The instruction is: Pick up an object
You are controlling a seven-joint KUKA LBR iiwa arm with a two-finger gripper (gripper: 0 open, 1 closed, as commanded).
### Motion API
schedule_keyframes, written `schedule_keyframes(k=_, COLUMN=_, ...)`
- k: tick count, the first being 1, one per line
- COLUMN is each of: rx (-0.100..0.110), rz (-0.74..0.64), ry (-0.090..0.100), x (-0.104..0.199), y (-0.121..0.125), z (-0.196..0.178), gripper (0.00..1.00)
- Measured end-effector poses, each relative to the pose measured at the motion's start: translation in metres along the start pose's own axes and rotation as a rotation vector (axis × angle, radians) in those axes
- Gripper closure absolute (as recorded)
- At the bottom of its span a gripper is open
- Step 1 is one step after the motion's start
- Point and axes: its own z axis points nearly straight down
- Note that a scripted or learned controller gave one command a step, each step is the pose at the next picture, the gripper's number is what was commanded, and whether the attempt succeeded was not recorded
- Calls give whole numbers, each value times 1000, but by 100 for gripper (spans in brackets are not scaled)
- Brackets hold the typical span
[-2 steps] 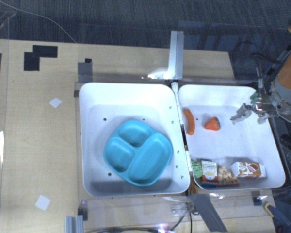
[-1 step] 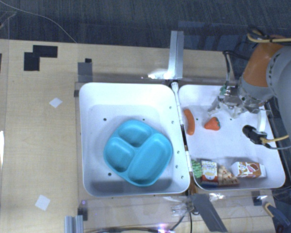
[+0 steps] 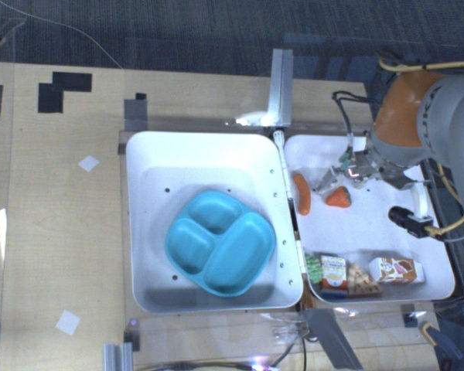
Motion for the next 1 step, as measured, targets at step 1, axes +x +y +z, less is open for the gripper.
schedule_keyframes(k=1, rx=14, rz=-250, ry=-2, x=25, y=43, z=0, gripper=0)
